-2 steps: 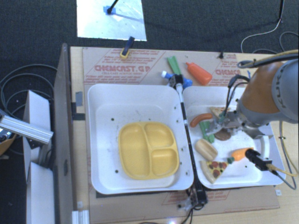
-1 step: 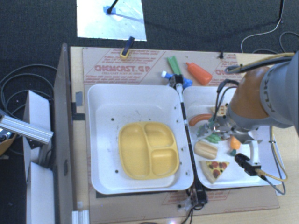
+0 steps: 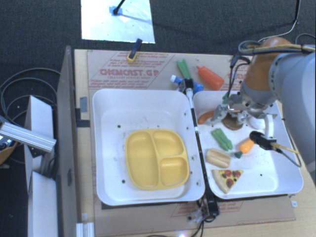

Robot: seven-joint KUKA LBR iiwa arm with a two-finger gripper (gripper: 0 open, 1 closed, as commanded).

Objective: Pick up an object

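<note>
arm (image 3: 291,78): grey, orange band above the wrist, reaching in from the right over the right bin's far edge
gripper (image 3: 236,113): hanging low over the far-left part of the right bin (image 3: 289,181), right above a brown round thing (image 3: 233,124); grip state honestly can't tell, too much clutter there
right bin stuff: orange piece (image 3: 205,117) by the left wall, green piece (image 3: 221,138) just toward the middle, carrot (image 3: 245,146) near the centre, hot dog bun (image 3: 217,158) close to the left wall, pizza slice (image 3: 227,178) at the near-left corner
left bin (image 3: 106,107): yellow divided plate (image 3: 157,158) sitting near the middle, toward the near edge
bench behind the bins: green marker-ish thing (image 3: 183,68), orange bottle (image 3: 210,78), both just past the far edges
picked up yet: nope, nothing visibly lifted
</note>
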